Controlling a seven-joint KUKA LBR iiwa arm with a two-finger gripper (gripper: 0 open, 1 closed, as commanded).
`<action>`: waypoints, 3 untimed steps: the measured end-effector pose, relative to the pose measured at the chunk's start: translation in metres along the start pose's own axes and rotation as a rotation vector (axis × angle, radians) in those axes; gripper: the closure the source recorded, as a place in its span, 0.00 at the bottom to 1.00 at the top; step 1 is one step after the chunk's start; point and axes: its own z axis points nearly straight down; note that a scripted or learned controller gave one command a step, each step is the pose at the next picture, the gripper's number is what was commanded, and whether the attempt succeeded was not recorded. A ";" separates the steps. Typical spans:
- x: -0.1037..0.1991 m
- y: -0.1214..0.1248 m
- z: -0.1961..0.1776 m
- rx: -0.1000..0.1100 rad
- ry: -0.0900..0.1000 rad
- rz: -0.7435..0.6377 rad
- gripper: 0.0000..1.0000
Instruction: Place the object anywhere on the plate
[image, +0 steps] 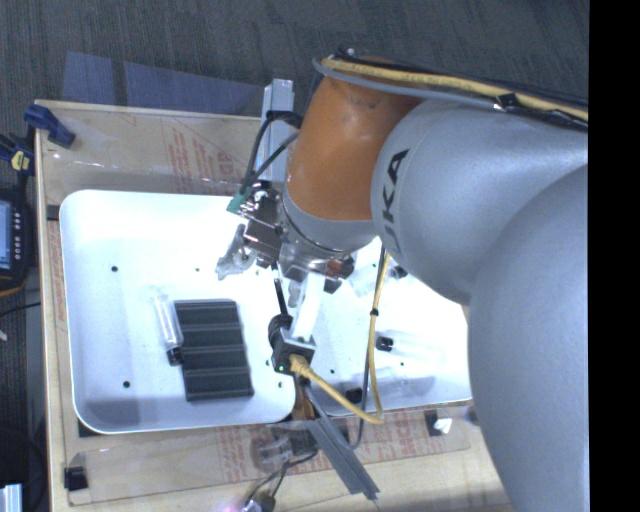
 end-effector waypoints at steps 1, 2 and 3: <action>0.035 -0.043 0.131 0.004 -0.005 0.059 0.00; -0.049 0.000 0.015 -0.002 0.001 0.157 0.00; 0.037 -0.044 0.185 0.003 -0.004 0.413 0.00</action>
